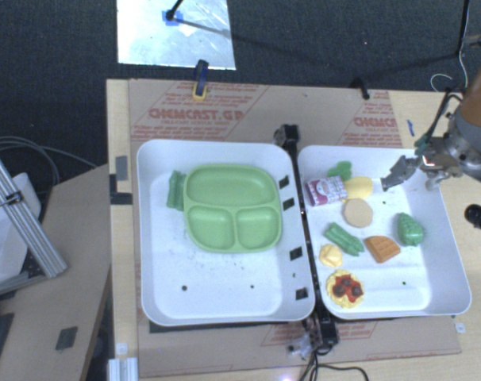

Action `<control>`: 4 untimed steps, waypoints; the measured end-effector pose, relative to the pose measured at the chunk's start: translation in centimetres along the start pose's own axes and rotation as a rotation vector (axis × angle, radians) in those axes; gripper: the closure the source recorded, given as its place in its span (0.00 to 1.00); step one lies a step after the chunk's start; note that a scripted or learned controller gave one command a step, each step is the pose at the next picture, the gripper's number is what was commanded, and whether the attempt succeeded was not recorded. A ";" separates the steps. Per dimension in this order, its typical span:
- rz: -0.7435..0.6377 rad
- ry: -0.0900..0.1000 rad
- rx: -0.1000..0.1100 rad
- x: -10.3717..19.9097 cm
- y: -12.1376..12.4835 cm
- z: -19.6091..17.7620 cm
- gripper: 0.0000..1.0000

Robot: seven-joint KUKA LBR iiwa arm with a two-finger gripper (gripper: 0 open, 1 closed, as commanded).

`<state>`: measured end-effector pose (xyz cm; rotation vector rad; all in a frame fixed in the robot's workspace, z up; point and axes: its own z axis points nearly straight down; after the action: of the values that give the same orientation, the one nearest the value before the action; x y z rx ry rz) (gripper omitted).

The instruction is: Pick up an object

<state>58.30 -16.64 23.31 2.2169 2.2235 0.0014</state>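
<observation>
The right bin (447, 292) holds several toy foods: a red and white packet (325, 190), a yellow piece (359, 186), a beige disc (357, 212), a green pod (344, 238), an orange wedge (382, 248), a green broccoli-like piece (409, 229), a small yellow piece (330, 255) and a round yellow piece with red topping (346, 287). My gripper (413, 176) hovers over the bin's upper right part, above and to the right of the yellow piece. It is open, with nothing between its fingers.
The left bin (157, 292) holds a green divided plate (231, 209) with a green strip (175, 189) beside its left edge. A small green piece (340, 169) lies near the right bin's far wall. Black clips sit along the divider between the bins.
</observation>
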 end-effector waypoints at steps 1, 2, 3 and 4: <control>0.005 0.000 0.006 -4.2 -0.1 7.6 0.00; 0.002 0.002 0.005 -3.9 -1.5 15.3 0.00; 0.002 -0.001 -0.003 -4.0 -1.2 13.7 1.00; 0.002 -0.001 -0.002 -4.0 -1.2 13.8 0.00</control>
<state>57.13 -20.68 9.53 2.2177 2.2196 0.0033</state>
